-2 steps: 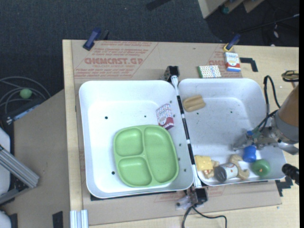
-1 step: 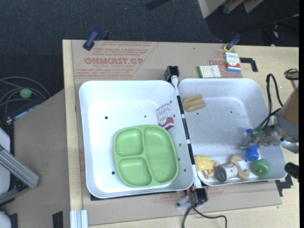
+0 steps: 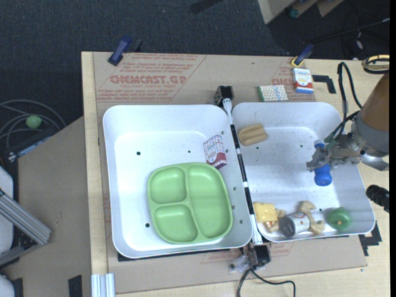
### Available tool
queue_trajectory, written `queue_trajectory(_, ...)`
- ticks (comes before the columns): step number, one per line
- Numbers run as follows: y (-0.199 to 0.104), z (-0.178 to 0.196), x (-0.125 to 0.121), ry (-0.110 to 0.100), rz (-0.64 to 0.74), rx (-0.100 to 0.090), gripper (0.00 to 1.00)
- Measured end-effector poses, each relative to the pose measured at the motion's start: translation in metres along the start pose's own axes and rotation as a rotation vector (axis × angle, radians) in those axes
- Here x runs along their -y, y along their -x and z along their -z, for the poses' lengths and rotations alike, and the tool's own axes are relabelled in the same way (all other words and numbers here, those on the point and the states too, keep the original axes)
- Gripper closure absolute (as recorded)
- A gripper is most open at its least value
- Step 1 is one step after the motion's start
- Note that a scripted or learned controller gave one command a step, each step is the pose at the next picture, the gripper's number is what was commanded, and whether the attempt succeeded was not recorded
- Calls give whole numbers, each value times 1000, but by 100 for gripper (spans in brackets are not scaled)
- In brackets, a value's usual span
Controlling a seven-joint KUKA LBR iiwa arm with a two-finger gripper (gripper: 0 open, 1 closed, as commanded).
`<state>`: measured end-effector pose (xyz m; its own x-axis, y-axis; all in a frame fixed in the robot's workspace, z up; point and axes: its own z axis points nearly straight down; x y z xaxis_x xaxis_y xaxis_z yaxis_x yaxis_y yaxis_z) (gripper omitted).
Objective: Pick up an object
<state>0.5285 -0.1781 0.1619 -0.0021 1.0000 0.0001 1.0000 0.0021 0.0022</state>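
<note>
We see the two-finger gripper [image 3: 323,161] low in the right white bin [image 3: 291,113], but we cannot tell how it stands. Just below it lies a small blue rounded plastic object [image 3: 323,178], seemingly touching. We judge it light, stiff and slippery, best pinched across its middle.

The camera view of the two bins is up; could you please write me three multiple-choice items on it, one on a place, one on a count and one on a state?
1. Where is the green tray?
A. left bin
B. right bin
C. on the bench

2. How many compartments has it?
A. two
B. three
C. five

3. How does the blue object stand to the gripper?
A. far from it, in the other bin
B. right beneath it
C. on top of the arm

Answers: 1 A, it lies in the left bin. 2 B, three sections show. 3 B, it sits directly under the gripper in the right bin.
</note>
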Motion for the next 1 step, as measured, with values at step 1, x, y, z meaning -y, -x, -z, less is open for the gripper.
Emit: queue_trajectory(1, -73, 40, -23, -1, 0, -1, 100)
